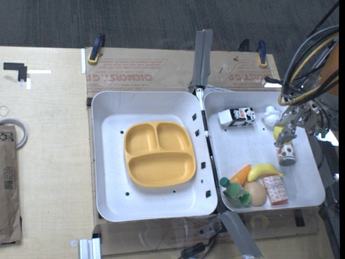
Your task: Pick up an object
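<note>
The right bin (307,198) holds several small items. My gripper (287,132) hangs over its right side, just above a small red-and-white can (286,155) that stands upright there. A yellow bit (278,131) shows at the gripper's left side; I cannot tell what it is. A black-and-white cow-print box (237,116) lies at the back of the bin, with a white lump (270,116) to its right. At the front lie a banana (264,171), a carrot (241,174), a green toy (235,191), a tan round piece (258,194) and a red carton (275,190).
The left bin (108,198) holds a yellow divided plate (159,154) in its middle. A grey divider post (202,58) rises between the bins at the back. Black cables (307,53) loop above the right bin's far corner. A brown paper bag (8,182) lies on the bench at far left.
</note>
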